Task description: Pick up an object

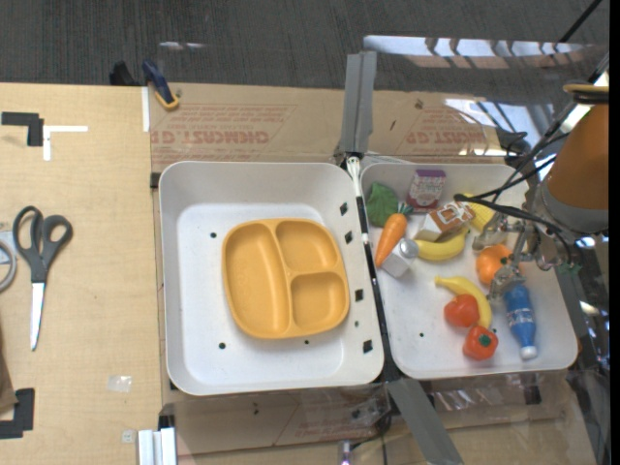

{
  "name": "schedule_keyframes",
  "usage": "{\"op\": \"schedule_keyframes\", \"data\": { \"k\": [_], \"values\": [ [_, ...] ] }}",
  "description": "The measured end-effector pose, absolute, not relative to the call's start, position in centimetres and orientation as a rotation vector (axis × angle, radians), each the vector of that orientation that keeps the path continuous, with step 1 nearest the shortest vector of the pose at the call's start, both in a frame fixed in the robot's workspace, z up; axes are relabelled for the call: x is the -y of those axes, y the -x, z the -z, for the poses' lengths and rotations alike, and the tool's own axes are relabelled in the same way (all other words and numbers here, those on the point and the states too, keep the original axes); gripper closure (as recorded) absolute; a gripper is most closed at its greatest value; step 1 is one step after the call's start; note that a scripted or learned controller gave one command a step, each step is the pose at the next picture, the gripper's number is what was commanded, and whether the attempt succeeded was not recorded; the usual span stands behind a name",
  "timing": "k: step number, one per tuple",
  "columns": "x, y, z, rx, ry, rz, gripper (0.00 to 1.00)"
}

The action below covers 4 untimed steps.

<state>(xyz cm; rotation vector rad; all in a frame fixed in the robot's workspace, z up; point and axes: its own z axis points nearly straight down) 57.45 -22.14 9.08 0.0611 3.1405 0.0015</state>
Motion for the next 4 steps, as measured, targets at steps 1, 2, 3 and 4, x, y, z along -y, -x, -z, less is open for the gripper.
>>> {"op": "schedule_keyframes", "data": {
  "k": [1, 2, 3, 4],
  "values": [
    [21.8, -57.6, -9.8, -3.14, -0.053, -0.006, 1.0],
    [16.5, -56.0, -20.5, -3.14, -0.111, -0.002, 1.0],
    [13.5, -57.3, -26.3, -3.142, -0.034, -0.001, 1.0],
    [13.5, -57.3, -26.3, -3.142, -0.035, -0.002, 0.0]
  ]
}}
